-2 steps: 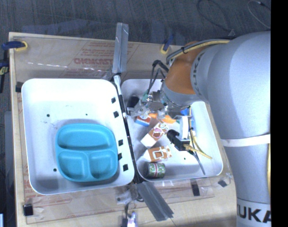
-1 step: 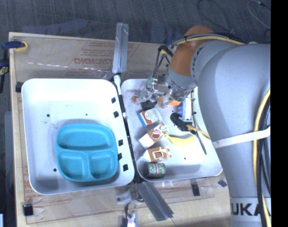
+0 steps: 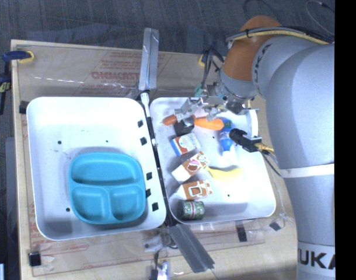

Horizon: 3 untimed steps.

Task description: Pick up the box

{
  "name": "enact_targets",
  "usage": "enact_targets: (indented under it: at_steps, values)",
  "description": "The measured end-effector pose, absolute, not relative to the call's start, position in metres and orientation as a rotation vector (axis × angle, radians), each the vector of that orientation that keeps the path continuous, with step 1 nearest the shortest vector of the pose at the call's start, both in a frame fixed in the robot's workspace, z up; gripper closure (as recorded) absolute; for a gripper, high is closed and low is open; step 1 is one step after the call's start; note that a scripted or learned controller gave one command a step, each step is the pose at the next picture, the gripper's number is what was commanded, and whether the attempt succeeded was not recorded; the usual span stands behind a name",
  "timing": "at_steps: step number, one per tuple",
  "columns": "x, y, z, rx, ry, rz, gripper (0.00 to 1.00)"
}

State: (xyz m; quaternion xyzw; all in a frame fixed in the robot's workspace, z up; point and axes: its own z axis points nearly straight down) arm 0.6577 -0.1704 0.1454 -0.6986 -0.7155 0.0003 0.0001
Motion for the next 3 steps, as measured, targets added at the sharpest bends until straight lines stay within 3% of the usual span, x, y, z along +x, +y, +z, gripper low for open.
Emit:
enact_targets:
  at_steps: [1,2,3]
  values:
    - [0.613,-0.148,0.097,-2.063,-2.379,-0.005,0.00]
    - [0.615,-0.149,0.109,-2.063,-2.386,-0.004,1.00]
    - [0.615,-0.149,0.109,-2.063,-2.386,-0.004,0.00]
